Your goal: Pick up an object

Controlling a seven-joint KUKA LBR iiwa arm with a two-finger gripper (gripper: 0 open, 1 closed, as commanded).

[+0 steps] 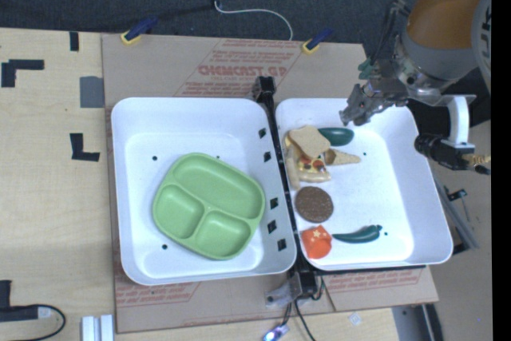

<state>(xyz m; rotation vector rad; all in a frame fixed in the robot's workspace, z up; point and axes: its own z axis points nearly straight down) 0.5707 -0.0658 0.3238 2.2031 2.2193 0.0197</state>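
Sandwich (313, 152), tan and wedge-shaped with red-yellow filling, lies in the right bin (399, 196); the gripper (357, 113) hovers nearby, its state unclear.

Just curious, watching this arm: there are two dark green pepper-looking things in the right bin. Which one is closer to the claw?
The dark green piece at the bin's far side, beside the sandwich, lies just below the gripper. The curved green pepper lies near the front edge.

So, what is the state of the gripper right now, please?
Gripper: above the right bin, near the dark green item; open or closed cannot be told.
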